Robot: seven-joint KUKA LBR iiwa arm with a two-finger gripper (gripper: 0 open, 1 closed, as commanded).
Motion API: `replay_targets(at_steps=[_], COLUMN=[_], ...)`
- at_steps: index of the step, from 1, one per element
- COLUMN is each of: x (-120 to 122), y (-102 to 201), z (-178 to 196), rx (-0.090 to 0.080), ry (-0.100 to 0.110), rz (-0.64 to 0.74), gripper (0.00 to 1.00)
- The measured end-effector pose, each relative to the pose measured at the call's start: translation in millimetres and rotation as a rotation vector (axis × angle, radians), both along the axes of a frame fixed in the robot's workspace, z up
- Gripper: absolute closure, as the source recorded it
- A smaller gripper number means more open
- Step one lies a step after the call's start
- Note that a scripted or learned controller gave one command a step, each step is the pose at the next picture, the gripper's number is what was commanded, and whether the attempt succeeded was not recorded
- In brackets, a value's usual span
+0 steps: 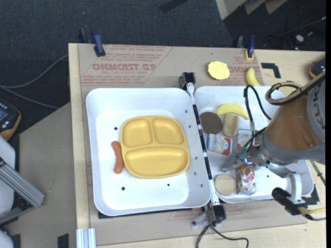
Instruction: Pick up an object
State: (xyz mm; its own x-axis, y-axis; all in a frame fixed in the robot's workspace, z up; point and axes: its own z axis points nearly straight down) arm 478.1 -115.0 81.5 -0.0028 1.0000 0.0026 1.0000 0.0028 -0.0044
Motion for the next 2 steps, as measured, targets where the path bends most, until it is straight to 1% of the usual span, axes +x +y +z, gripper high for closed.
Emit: replay_targets(at_steps=[1, 2], x=[2, 73], y=[-3, 48], z=[14, 109], rx=[-0.004, -0.004], ry=[-0.008, -0.017], rz=[-0.004, 0.005], gripper=[1.0, 1.0])
